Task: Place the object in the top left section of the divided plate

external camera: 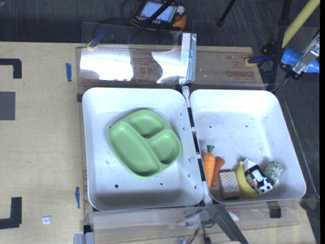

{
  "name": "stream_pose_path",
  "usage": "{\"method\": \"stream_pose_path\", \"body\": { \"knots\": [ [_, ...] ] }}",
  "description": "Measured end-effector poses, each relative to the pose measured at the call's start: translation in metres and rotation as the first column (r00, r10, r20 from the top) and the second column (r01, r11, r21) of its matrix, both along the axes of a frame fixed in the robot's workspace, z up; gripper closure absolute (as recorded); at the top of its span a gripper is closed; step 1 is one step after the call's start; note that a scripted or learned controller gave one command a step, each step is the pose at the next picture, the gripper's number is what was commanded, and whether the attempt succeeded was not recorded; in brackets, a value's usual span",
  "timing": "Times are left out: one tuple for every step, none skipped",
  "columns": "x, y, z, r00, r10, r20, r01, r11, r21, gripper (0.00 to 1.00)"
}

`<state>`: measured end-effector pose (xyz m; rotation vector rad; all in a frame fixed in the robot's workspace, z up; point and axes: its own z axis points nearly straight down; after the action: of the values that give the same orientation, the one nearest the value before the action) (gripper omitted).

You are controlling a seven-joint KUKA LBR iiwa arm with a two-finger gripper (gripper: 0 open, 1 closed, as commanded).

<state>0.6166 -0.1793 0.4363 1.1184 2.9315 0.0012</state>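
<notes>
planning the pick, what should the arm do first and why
Probably reach into the right bin toward the carrot, which looks like the easiest pick at the cluster's left edge. The green divided plate in the left bin holds nothing yet.

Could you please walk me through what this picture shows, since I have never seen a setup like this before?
This is a single camera fixed above a workbench, looking down at a slant. On the bench sit two shallow white bins side by side. The left bin holds a green divided plate with three sections: one long one and two smaller ones. The right bin holds a cluster of small toy items along its near edge: a carrot, a second orange piece beside it, a small box, a yellow banana, a black-and-white toy and a small pale round item. The machine is a robot arm that reaches in from the right; at the top right edge a blue and grey fitting is visible. Nothing lies on the plate yet, and nothing is being held.
</notes>
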Motion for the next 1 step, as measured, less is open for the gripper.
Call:
{"method": "stream_pose_path", "body": {
  "knots": [
    [0.0295, -0.0341, -0.0004, 0.780, -0.626, 0.002, 0.626, 0.780, 0.001, 1.00]
  ]
}}
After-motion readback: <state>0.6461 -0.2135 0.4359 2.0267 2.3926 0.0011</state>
